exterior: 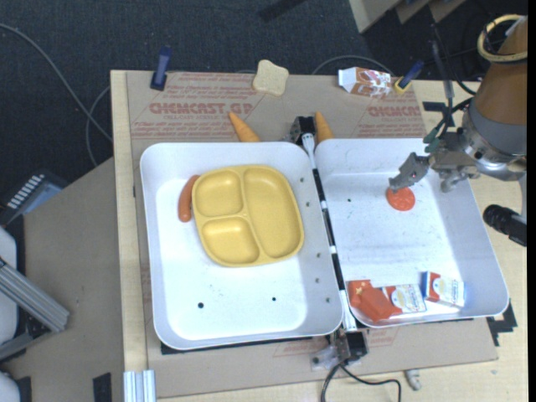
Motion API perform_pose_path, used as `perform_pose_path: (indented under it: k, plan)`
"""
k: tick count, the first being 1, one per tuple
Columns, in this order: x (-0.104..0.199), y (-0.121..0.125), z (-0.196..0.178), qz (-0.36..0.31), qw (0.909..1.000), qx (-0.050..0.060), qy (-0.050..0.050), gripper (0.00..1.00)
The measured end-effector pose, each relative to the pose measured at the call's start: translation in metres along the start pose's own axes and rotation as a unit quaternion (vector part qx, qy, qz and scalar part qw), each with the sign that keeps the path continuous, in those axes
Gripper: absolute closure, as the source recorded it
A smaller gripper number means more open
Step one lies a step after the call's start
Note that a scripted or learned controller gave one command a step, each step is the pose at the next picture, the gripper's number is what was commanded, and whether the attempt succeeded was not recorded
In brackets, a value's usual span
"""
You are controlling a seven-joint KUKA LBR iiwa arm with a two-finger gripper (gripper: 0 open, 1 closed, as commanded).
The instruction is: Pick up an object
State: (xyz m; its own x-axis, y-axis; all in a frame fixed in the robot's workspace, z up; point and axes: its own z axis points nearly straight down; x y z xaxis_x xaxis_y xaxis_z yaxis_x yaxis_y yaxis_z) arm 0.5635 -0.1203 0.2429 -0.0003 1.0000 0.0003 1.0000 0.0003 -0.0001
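Even bright overhead light; white bins [243,325] near glare left of gripper [412,174]. Soft short shadows beneath gripper. Mild overall blur, grain; dark floor beyond.

Count on the counter [126,224]: two white bins, left [167,308] and right [477,258]; one yellow sectioned plate [247,214]; one sausage [184,201]; one red disc [401,199]; three small cartons [441,290] [400,298] [365,80]; one bread slice [270,77]; two carrot pieces [243,127] [323,127].
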Motion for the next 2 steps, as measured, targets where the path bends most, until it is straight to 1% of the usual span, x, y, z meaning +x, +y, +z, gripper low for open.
perform_pose_path:
  k: [1,2]
  plan:
    - [-0.038,0.038,0.072,0.000,1.0000,0.001,0.000,0.00]
    - [-0.063,0.060,0.160,0.001,1.0000,0.002,0.000,0.00]
